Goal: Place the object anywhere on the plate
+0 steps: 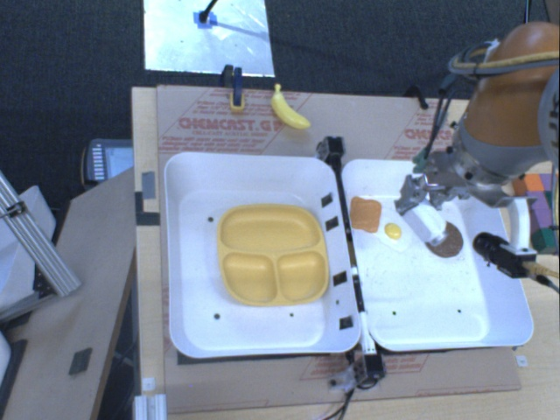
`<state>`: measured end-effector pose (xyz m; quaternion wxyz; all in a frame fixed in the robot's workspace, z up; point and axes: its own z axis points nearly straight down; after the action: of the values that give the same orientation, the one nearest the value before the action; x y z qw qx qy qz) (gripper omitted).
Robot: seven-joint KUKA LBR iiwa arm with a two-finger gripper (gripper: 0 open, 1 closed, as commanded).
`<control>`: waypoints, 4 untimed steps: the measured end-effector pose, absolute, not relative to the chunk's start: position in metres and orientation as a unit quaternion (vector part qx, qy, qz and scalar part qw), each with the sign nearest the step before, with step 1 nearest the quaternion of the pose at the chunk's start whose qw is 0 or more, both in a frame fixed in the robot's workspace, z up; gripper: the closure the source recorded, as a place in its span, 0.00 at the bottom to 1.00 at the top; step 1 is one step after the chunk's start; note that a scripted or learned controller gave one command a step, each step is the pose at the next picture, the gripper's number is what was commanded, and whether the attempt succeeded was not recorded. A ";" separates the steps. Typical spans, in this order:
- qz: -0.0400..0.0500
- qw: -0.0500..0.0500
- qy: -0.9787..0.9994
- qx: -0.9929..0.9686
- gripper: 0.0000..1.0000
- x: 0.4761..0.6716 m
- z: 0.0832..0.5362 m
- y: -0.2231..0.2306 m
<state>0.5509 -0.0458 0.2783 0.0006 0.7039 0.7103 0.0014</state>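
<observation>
Looking down on the bench from the camera view, the yellow plate with three compartments sits in the left bin, centre-left of the frame, nothing on it. Over in the right bin, upper middle-right, three small pieces lie close together: an orange-brown toast slice, a fried egg just beside it, and a brown round patty a little further right. The arm comes in from the right edge, and the gripper hangs low between egg and patty, its pale tip right by the patty's rim. I can't tell how it is set, and I see nothing carried. Which piece it's after isn't certain; the patty looks likeliest. These look like toy food: light, stiff, flat and smooth, so probably slippery and hard to get under. I'd pinch across the patty's edges, low against the bin floor. A toy banana lies outside, upper centre.
</observation>
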 end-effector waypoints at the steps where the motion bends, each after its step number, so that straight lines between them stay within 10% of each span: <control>1: 0.002 0.000 0.710 0.704 1.00 0.567 0.280 0.004; 4: 0.002 0.000 0.710 0.704 1.00 0.611 0.252 0.153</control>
<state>0.6105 0.1527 0.2517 0.0000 0.7041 0.7101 0.0018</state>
